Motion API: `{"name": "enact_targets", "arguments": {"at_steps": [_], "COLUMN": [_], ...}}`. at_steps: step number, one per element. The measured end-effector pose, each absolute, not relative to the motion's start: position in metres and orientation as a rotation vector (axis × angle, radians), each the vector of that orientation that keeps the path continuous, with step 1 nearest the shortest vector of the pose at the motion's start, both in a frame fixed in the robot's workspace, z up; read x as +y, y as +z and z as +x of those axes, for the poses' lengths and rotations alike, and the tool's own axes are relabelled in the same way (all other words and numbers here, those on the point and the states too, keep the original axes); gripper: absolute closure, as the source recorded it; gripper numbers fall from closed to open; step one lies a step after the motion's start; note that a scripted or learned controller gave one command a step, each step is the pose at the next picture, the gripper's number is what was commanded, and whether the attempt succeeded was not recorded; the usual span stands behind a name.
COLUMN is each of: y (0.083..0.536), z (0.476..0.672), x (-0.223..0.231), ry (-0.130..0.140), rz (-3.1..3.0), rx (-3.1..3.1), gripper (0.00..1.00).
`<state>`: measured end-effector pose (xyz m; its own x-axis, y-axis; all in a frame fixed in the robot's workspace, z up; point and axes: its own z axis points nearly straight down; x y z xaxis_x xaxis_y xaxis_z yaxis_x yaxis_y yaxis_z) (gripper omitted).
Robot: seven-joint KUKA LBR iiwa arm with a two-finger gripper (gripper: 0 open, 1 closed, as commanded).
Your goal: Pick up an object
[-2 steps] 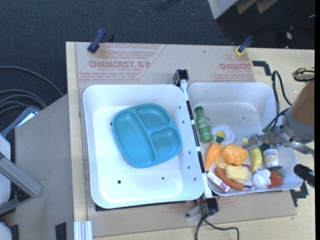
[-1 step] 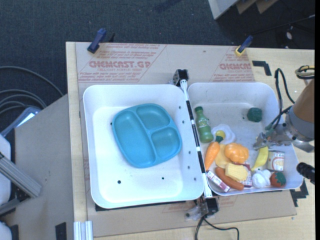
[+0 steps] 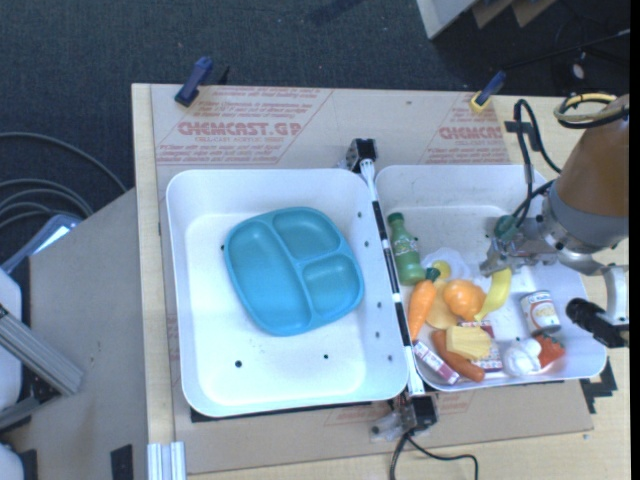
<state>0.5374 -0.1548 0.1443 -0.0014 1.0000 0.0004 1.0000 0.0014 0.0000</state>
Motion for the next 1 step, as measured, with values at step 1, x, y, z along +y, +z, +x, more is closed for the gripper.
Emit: {"name": "enact_targets", "arguments": {"at_steps": [1], "y": [0.2194], "z": [0.5502], "x": [-0.0361], "ry": [-0.001], "rz": [-2.22], "rx": [-2.222], "gripper": [1.0]}}
